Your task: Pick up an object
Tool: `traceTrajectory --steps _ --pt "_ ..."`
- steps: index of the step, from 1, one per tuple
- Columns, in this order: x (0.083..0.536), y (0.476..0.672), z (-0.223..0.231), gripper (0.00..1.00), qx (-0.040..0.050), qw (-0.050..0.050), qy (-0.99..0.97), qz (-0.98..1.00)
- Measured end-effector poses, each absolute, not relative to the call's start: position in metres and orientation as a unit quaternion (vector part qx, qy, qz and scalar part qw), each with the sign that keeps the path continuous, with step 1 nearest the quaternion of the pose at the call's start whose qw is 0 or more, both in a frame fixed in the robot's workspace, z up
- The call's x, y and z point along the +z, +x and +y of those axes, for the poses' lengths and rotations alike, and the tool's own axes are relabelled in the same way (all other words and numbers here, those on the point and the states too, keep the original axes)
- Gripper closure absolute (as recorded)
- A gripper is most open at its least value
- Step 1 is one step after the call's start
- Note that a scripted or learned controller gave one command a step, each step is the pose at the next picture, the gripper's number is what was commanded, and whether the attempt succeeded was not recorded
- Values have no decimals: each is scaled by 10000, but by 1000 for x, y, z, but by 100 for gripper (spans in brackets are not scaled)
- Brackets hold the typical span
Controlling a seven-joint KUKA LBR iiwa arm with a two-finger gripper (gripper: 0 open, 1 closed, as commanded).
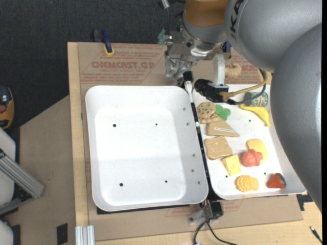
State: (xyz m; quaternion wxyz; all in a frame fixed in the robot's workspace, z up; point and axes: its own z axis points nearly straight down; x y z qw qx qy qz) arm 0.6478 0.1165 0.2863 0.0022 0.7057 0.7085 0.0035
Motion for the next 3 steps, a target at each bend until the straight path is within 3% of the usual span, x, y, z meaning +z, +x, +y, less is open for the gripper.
traceTrajectory --steps 1,2,3 --pt "287 634 188 100 22 2 7045 7097" --pt "436 665 227 100 94 47 7052 7090" --pt "542 666 225 100 58 35 7062 7080"
